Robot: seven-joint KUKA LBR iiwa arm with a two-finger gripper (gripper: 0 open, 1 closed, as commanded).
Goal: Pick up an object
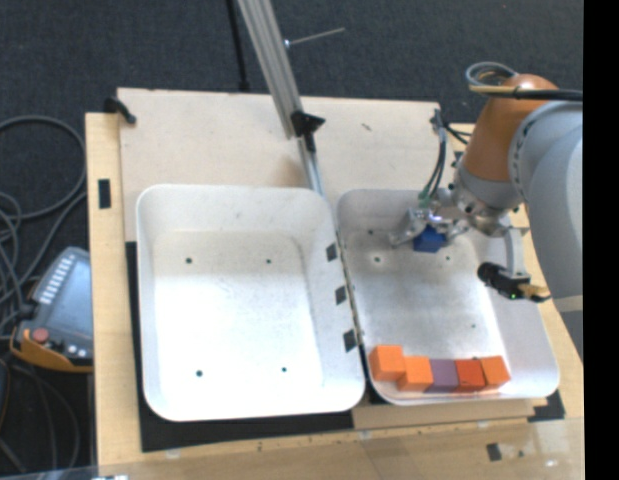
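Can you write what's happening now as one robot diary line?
gripper: over right bin, at blue block | grasp: unclear | orange and purple blocks: front edge

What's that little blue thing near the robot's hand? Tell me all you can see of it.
The blue block is small, solid-looking and deep blue, perhaps plastic or foam. It sits at the far end of the right bin, right at the gripper. Metal gripper parts overlap its top, so whether it is gripped or resting on the bin floor cannot be told.
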